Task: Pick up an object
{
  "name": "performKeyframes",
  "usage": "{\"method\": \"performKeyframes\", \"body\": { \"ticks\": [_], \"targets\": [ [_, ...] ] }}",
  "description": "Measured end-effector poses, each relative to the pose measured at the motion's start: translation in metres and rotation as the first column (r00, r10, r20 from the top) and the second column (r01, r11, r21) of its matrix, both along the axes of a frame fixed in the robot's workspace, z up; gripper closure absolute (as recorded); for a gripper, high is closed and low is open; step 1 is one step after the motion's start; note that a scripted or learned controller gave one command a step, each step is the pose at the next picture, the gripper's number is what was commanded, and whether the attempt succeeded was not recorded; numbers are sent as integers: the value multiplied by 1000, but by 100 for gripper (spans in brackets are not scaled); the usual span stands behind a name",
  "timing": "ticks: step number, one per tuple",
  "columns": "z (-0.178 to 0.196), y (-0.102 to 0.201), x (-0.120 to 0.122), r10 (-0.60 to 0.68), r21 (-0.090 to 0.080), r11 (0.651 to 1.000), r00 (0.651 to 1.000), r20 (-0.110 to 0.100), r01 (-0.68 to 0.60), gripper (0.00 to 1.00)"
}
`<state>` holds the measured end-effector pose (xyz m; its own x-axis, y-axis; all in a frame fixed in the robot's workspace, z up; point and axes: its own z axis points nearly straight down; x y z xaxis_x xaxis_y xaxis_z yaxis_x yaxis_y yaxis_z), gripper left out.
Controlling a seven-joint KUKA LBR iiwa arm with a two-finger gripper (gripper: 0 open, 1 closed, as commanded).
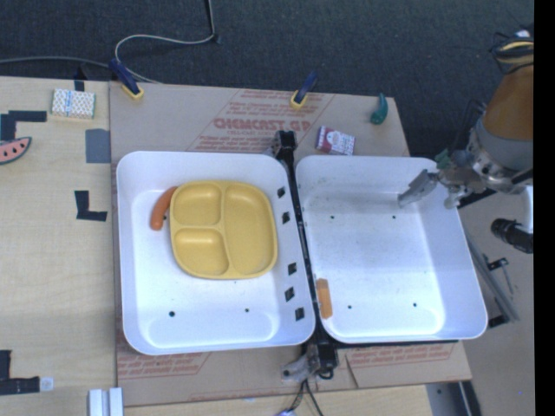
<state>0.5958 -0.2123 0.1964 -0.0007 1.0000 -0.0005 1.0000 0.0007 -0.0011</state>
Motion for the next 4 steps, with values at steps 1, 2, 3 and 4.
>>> {"method": "performKeyframes", "body": {
  "ticks": [1, 2, 3, 4],
  "targets": [
    [-85, 65, -3, 1, 2, 1000, 1000, -2, -1, 0],
    [-75, 65, -2, 2, 2, 1000, 1000, -2, -2, 100],
    [-75, 65, -2, 2, 2, 1000, 1000, -1, -2, 0],
    [-111, 112, 32, 2, 1, 1000, 1000, 3, -2, 0]
  ]
}}
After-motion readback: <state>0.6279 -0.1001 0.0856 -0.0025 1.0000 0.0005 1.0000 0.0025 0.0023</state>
